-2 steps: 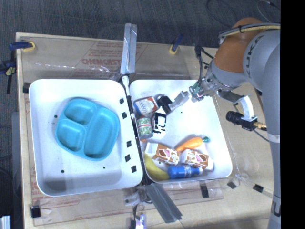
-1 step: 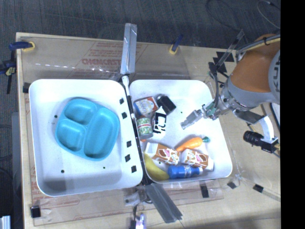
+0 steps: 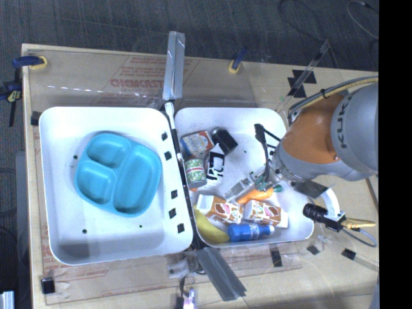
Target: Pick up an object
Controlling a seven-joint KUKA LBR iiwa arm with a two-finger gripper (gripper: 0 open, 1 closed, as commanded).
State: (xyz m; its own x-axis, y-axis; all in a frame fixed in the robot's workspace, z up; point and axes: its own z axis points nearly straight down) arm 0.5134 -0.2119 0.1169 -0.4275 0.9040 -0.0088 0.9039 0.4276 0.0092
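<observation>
the things i might pick lie heaped in the right bin (image 3: 270, 118). along its near edge sit a yellow banana (image 3: 209, 227), a blue bottle (image 3: 250, 232) lying on its side just right of the banana, and two orange-and-white snack packets (image 3: 226, 210) touching each other above them. a small orange piece (image 3: 253, 197) sits above the packets, right under my wrist. toward the divider stands a small green-labelled can (image 3: 195, 172), with a grey-blue tin (image 3: 196, 143) beyond it, a black-and-white carton (image 3: 215, 163) to its right and a black block (image 3: 224, 139) further back.

my claw (image 3: 262, 182) is down inside this bin, just above the orange piece and the packets, near the bin's right half. it is small and mixed in with clear wrapping there, so i cannot tell how it is set, nor whether anything is in it. my arm (image 3: 322, 137) comes in from the right, its orange band over the bin's right rim.

the left bin (image 3: 58, 127) touches the right one along the divider and holds a blue compartment tray (image 3: 119, 172), lying flat near its middle. both bins rest on the wooden bench (image 3: 96, 76).
</observation>
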